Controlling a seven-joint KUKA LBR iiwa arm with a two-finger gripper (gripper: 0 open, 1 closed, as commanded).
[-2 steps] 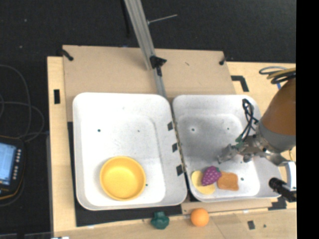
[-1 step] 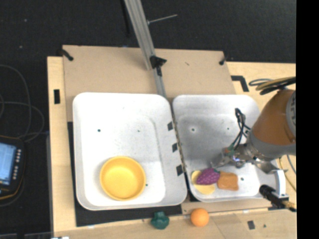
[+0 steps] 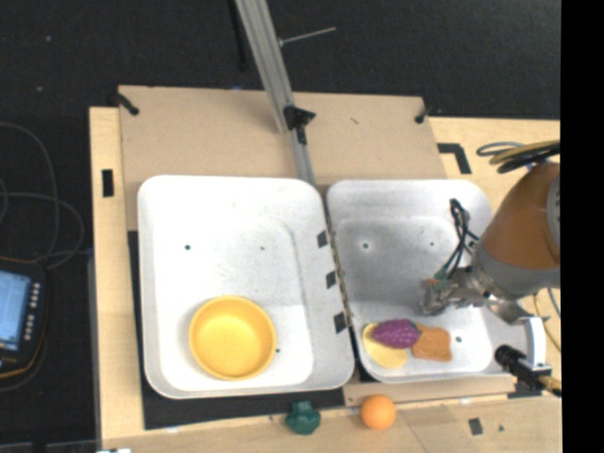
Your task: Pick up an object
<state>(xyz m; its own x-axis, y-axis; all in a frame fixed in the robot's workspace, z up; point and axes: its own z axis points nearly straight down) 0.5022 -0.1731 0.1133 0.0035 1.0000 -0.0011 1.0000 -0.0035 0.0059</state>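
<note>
Looking down from the fixed camera, I see two shallow white bins side by side on the bench. My arm (image 3: 524, 229), grey with an orange band above the wrist, reaches in from the right over the right bin (image 3: 396, 225). Its gripper (image 3: 439, 295) hangs low over that bin's floor, just above and slightly right of the cluster of objects at the near edge. From this slant I cannot tell how the gripper is set, and I see no object caught in it.

Three objects lie together along the near wall of the right bin. A purple, knobbly item (image 3: 394, 331) like a bunch of grapes rests on top of a pale yellow flat piece (image 3: 382, 352), overlapping it. Just beside it on the right, touching or nearly so, sits an orange-brown chunk (image 3: 434, 344).

A yellow bowl (image 3: 232, 337) stands upright in the near part of the left bin (image 3: 226, 215), well apart from the gripper.

Outside the bins, on the bench's near edge, an orange ball (image 3: 378, 411) lies beside a small dark green object (image 3: 303, 418). A slanted metal rail (image 3: 269, 59) runs from the top of the view down to the gap between the bins. A handheld screen unit (image 3: 17, 319) sits at far left, off the bench.
</note>
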